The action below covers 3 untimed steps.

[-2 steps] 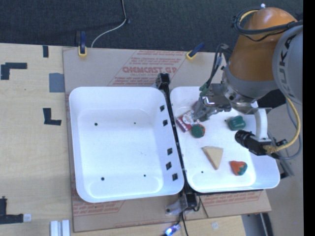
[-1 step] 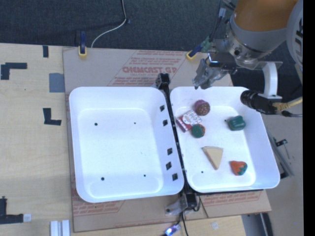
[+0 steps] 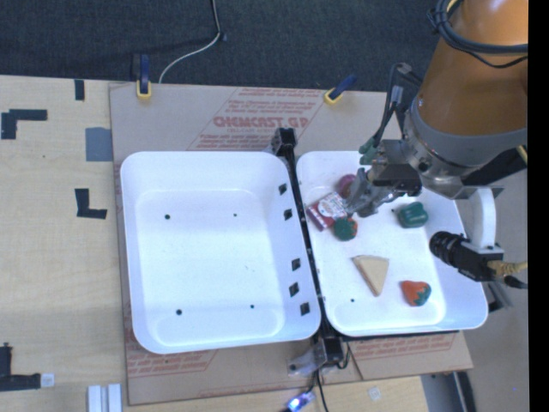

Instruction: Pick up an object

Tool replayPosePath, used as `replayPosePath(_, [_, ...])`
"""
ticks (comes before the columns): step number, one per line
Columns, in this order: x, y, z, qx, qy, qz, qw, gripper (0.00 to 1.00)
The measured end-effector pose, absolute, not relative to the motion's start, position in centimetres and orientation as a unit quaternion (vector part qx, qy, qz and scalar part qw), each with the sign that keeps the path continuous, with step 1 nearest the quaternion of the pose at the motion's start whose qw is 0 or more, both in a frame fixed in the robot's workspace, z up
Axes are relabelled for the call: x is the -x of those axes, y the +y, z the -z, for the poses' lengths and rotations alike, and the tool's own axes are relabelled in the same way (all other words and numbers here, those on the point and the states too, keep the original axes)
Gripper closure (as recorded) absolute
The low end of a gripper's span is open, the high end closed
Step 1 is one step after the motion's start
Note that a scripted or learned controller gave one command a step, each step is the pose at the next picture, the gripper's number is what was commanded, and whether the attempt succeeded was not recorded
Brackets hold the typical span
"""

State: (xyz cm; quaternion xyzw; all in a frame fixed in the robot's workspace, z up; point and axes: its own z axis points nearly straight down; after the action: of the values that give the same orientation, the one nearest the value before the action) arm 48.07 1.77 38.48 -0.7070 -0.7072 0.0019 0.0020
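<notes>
The counter (image 3: pixel 51 230) is a pale wooden surface with a sheet of printed cardboard (image 3: pixel 249 118) laid on it, clamped at its far edge by two small clips. On the cardboard sit two shallow white bins side by side. The left bin (image 3: pixel 206 247) shows bare white floor with four small dark dots. The right bin (image 3: pixel 455 312) holds all the loose things.

The arm (image 3: pixel 476 67), grey with a large orange band, enters from three o'clock and bends down over the right bin's far half. Its tool (image 3: pixel 364 197) hangs low at about eleven o'clock of the right bin, just above a cluster of items; whether its fingers are spread or pressed together cannot be told.

Within the right bin, a tan wedge-shaped block (image 3: pixel 372 273) lies near the centre. A red-and-white packet (image 3: pixel 327 210) lies at ten o'clock, beside the divider. A teal block (image 3: pixel 412 215) sits at two o'clock. A red-and-green toy (image 3: pixel 416 293) rests at five o'clock. A small green ball (image 3: pixel 345 228) touches the packet, just beneath the tool. A dark red piece (image 3: pixel 346 183) peeks out behind the tool.
</notes>
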Motion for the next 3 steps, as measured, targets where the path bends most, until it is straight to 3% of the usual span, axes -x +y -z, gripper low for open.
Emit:
replayPosePath(1, [-53.2,5.4,-54.4,0.705,-0.709,0.0072,-0.006,1.00])
replayPosePath(2, [-54.2,13.9,-53.4,0.704,-0.710,-0.0031,0.002,1.00])
replayPosePath(3, [-49.5,8.9,-53.6,0.709,-0.705,0.0016,-0.001,1.00])
